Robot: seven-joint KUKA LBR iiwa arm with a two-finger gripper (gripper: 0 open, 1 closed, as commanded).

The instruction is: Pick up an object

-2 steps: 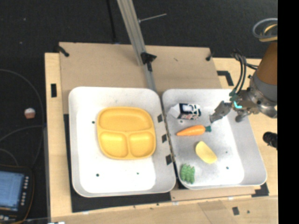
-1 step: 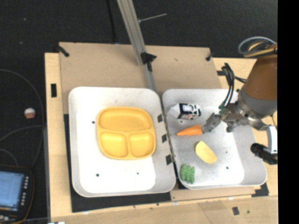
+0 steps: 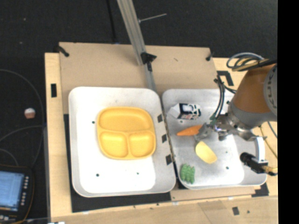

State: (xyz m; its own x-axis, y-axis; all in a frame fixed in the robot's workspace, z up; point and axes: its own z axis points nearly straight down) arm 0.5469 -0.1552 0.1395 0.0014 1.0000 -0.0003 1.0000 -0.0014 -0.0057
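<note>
**Reach in hand, grasp not yet made**

On the desk (image 3: 117, 64), the left bin (image 3: 81, 139) carries a yellow tray (image 3: 126, 132) — smooth moulded plastic, three shallow compartments, rounded corners. It lies flat and well apart from the arm.

The right bin (image 3: 233, 174) holds the candidates for picking. At its near left corner sits a small green piece (image 3: 187, 173), knobbly and soft-looking. Above it, toward the far side, lies a white and dark packet (image 3: 188, 110), glossy, with print too small to read. Just below that is a carrot (image 3: 189, 131), orange, tapered, lying across the bin with its thick end toward the arm. Near it, lower right, rests a pale yellow lump (image 3: 205, 152), rounded and smooth, like a toy fruit.

The gripper (image 3: 210, 130) hangs low over the bin, right at the carrot's thick end and just above the yellow lump. I cannot tell how the jaws stand — the wrist hides them.

I judge this the approach step: nothing is lifted. The next move calls for settling on one object, likely the carrot, closing squarely across its narrow width, then rising.
</note>
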